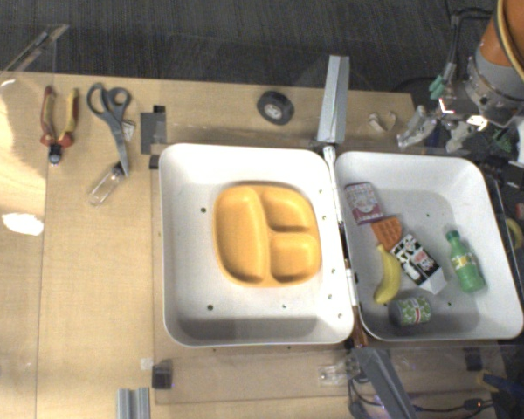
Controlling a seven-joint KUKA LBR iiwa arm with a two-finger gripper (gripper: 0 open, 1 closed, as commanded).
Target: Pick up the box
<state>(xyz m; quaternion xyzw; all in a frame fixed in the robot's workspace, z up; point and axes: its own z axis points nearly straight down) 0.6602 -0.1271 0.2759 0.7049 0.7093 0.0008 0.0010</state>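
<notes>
Wooden bench (79,278) carries two white bins side by side. Near edge of right bin (498,321): can (410,312), banana (386,275). Your target, box (416,259), lies flat mid-bin between banana and green bottle (465,261), crowded, so approach from above. Gripper (437,116) hovers beyond bin's far edge; whether it grips anything, cannot tell.

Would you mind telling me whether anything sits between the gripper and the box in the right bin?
Nothing visible does. The gripper hangs above the bench beyond the right bin's far rim, and the box lies flat near that bin's far left corner with bare bin floor on the way. The orange packet lies just nearside of it.
</notes>
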